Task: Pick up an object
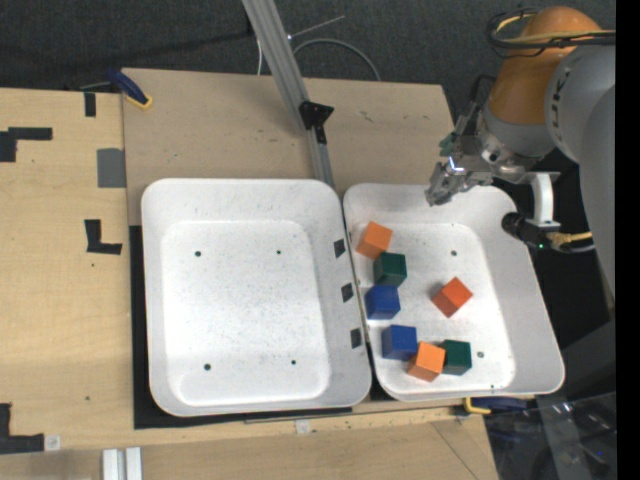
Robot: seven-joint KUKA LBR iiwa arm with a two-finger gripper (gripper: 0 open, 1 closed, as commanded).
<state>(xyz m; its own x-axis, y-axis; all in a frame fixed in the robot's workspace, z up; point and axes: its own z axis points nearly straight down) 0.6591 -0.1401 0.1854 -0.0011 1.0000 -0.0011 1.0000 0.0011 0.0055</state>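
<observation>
The right bin (520,298) holds several small cubes. An orange cube (375,238) lies near its back left, with a dark green cube (391,267) and a blue cube (382,301) just in front of it. A red-orange cube (451,296) sits alone in the middle. At the front lie a blue cube (399,341), an orange cube (427,360) and a dark green cube (457,356) close together. My gripper (441,192) hangs over the bin's back rim, above and right of the orange cube, with nothing visible between its fingers.
The left bin (160,268) lies beside the right one. A slanted metal bar (285,63) crosses the bench behind the bins, ending in a black clamp (316,115). The grey arm with its orange band (530,78) comes in from the upper right.
</observation>
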